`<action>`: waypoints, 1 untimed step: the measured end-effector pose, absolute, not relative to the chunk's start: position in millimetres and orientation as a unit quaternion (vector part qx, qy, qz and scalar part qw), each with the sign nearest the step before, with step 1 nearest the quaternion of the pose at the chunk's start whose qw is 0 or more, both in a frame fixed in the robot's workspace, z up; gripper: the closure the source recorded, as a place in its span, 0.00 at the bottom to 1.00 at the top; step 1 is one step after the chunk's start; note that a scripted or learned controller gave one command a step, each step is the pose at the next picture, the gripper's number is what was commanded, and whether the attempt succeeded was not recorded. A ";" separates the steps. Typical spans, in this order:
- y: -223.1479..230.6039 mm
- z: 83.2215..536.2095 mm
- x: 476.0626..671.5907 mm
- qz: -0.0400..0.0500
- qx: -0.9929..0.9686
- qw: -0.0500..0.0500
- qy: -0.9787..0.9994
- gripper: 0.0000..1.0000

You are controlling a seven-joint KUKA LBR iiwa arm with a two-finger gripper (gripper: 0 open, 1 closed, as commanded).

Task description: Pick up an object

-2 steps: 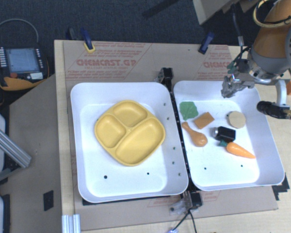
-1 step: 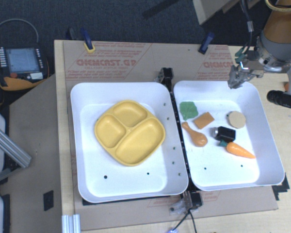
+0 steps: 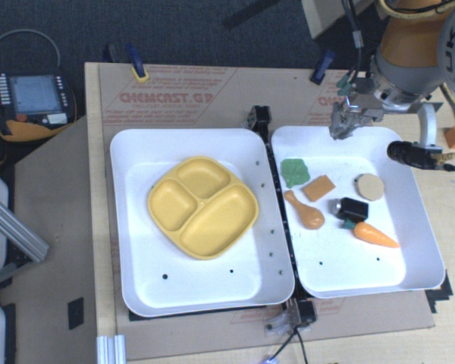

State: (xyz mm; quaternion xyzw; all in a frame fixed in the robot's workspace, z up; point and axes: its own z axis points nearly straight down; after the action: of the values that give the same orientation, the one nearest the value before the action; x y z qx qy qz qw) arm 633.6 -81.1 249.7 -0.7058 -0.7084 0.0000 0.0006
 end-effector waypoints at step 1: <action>-31.6 251.5 645.9 -0.001 -0.706 -0.001 -0.708 1.00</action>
State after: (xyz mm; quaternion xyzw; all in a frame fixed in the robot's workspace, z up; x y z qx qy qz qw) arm 645.9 -31.6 251.5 -0.7065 -0.7077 -0.0006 -0.0012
